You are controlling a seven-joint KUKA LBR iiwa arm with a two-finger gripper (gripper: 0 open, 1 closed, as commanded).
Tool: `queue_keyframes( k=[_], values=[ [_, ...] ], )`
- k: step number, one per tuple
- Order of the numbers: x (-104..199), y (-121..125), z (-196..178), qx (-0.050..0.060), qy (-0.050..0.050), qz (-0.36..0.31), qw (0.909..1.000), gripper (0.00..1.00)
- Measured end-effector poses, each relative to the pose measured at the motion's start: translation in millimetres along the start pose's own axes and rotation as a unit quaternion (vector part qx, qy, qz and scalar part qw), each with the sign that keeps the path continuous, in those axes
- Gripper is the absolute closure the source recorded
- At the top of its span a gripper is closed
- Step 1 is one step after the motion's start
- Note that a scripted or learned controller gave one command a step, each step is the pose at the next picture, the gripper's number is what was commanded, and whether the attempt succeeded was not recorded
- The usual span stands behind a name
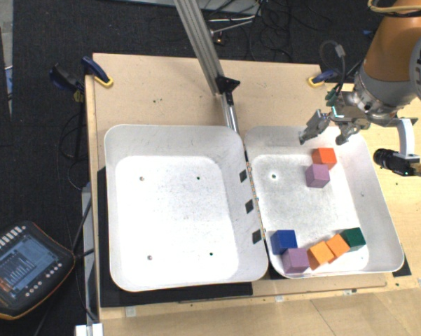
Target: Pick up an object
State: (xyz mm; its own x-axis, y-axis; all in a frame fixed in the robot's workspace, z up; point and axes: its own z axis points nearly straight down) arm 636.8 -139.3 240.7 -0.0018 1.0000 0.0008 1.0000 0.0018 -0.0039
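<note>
Dark floor with cables all round, tan wooden bench (168,89) on top, two shallow white bins side by side. A pendant controller (21,268) lies on the floor at lower left; a metal pole (199,33) slants down from the top to the seam between the bins.

Left bin (175,205): bare white floor with a few small dark marks.

Right bin (378,215): six blocks. Near the far wall, an orange cube (324,156) with a purple cube (317,176) touching its near side; the pair's long axis runs roughly far to near, tipped slightly left. Along the near wall a row runs low-left to up-right: blue cube (283,241), purple block (295,260), orange block (321,251), green block (352,239). The last three touch in a chain; blue sits just beside the purple one, at its far-left side.

Gripper (328,128) hangs over the far edge of the right bin, just beyond the orange cube. Fingers spread wide apart, nothing between them, touching no block as far as I can tell.

Room: middle of the right bin is open floor, between the far pair and the near row. The far pair stands apart from the right wall; the near row hugs the near wall, with the green block close to the right corner.
</note>
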Motion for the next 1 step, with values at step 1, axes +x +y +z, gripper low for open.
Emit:
queue_keyframes(
  k=[1],
  values=[
    [0.1, 0.3, -2.2, -0.001, -0.001, -0.001, 1.0000, 0.00]
  ],
)
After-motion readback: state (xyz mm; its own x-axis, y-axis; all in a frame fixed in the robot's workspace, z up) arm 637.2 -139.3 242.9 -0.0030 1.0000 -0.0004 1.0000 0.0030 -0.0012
